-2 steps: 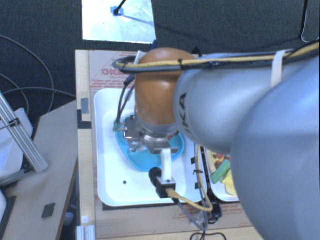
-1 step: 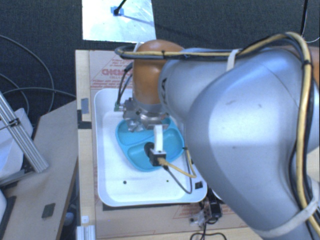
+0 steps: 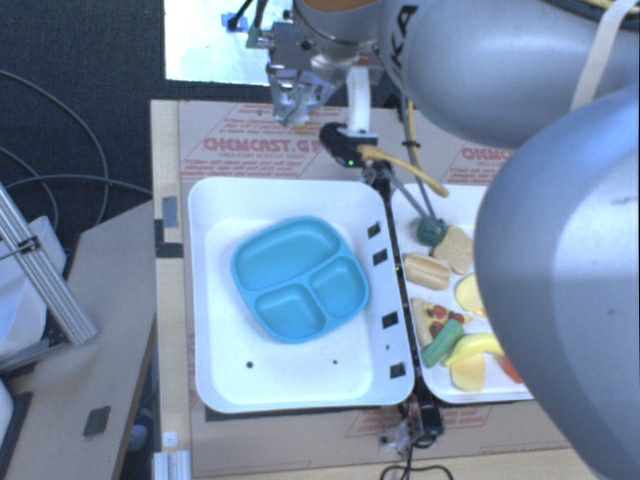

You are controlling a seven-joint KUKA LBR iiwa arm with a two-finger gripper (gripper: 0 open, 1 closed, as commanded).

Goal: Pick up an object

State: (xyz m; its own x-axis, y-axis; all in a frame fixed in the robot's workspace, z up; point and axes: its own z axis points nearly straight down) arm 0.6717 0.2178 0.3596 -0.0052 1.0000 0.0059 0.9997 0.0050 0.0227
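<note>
Approach, by my reckoning, is not begun: my gripper hangs high beyond the far edge of the left bin, carrying nothing, its opening unclear, so next I must swing right and descend over the toy food in the right bin.

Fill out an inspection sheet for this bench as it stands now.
Surface: cardboard-covered bench bearing two white bins.
Job's things: toy food pieces piled in the right bin, partly hidden by the arm.
Clutter: blue divided tray lying in the left bin.
Grippers: gripper raised above the bench's far edge, away from the food; nothing seen between its fingers.
Cables: dark cables on the floor at left.
Surroundings: aluminium rail at left.
</note>
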